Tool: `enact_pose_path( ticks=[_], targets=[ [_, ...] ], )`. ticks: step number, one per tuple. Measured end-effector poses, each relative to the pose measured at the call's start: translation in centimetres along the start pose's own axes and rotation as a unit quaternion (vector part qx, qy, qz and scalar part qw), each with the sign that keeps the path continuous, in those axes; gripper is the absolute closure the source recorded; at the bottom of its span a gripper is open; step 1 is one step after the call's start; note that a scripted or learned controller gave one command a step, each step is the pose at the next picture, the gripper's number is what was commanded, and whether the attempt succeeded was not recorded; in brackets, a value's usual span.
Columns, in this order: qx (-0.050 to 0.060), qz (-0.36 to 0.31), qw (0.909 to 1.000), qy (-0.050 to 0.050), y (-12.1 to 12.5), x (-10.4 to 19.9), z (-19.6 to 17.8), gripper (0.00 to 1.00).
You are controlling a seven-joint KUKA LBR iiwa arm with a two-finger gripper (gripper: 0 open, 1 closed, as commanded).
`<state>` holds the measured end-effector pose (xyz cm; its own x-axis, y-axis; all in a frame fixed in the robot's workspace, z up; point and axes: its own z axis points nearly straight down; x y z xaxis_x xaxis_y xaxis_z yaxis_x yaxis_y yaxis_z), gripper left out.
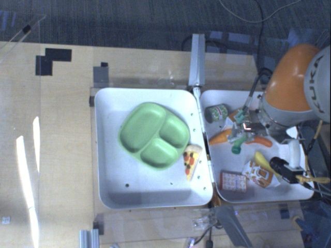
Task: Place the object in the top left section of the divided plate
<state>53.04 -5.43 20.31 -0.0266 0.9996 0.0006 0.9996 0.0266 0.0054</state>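
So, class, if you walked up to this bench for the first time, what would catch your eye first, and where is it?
The green divided plate stands out most, lying in the middle of the left bin, with a pizza slice just off its right edge. Next is the arm's orange band at the right, its claw hanging over the right bin among a carrot, a small can and other clutter.

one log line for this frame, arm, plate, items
arm: over right bin | gripper: above carrot | plate: left bin, no item in it | pizza slice: beside plate
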Motion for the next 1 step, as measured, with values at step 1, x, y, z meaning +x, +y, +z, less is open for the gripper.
enact_pose_path(
  ticks=[1],
  targets=[
    [0.001,0.049,0.9988,0.0,4.96,5.39,-1.66,1.0]
  ],
)
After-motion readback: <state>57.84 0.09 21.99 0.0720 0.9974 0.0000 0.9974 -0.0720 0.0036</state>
